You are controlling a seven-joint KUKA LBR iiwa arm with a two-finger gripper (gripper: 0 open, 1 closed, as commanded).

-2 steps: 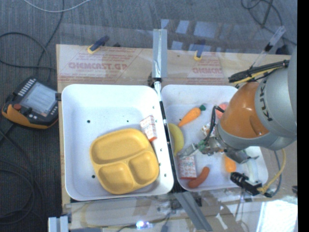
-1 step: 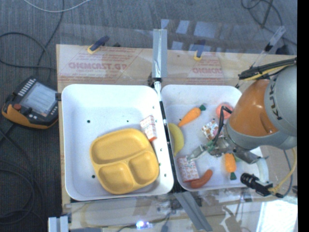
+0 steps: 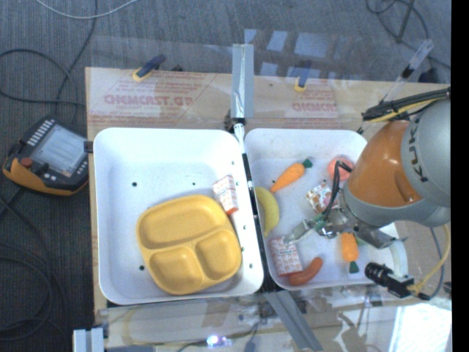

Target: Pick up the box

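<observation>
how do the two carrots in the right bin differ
The upper carrot lies in the open on a slant, its green top toward the upper right. The lower carrot stands near vertical, green end down, partly hidden by the arm, so it shows shorter. Both are orange toy carrots in the right bin.

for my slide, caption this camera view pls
Arm reaches into the right bin among toy food, while a small box lies in the left bin beside a yellow tray.
</observation>
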